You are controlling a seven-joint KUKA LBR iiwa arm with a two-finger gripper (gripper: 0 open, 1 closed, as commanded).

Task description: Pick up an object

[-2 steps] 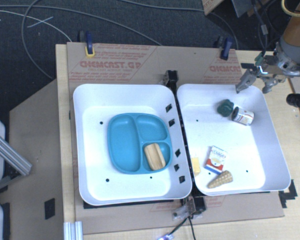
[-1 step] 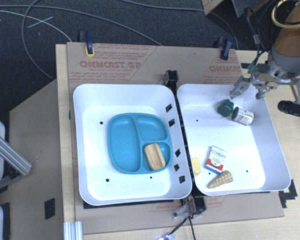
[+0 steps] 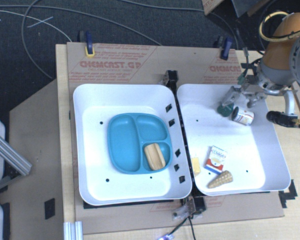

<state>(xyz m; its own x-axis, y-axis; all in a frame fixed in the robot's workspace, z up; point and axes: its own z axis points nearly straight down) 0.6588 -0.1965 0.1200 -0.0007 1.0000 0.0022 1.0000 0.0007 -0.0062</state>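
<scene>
My bench (image 3: 140, 54) was a brown board printed with red lettering. Two white bins sat on it side by side, the left bin (image 3: 90, 184) at nine o'clock and the right bin (image 3: 270, 149) at three. Two blue clamps (image 3: 89, 43) gripped its edge at twelve.

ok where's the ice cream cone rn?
The ice cream cone lies in the right bin, near its front edge, just below the small red-and-white carton.
</scene>
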